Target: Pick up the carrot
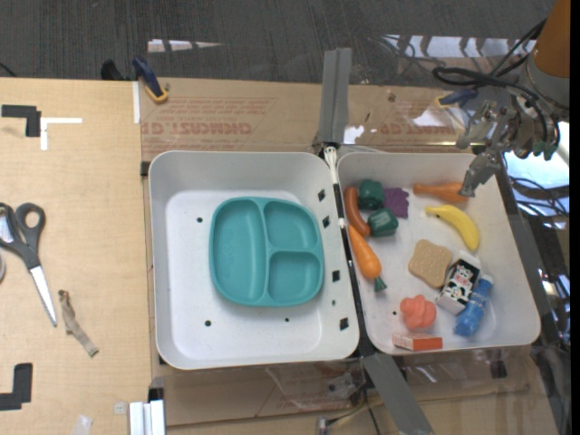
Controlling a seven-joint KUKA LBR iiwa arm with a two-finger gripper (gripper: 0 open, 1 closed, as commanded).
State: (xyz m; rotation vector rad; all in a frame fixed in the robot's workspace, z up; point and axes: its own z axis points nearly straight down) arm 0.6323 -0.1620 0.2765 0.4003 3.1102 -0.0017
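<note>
The carrot (365, 254) is orange with a small green end. It lies lengthwise along the left wall of the right bin (517, 270), beside a thinner red-orange stick (353, 208). My gripper (470, 187) hangs over the bin's far right part, well away from the carrot. Its tip is right next to a small orange pointed piece (439, 189). Nothing shows held in it.
The right bin also holds a green block (376, 208), a purple piece (396, 201), a banana (456, 224), a bread slice (429, 263), a milk carton (460, 285), a blue bottle (473, 308) and a pink-orange lump (418, 312). A teal divided plate (267, 251) sits in the left bin (172, 243).
</note>
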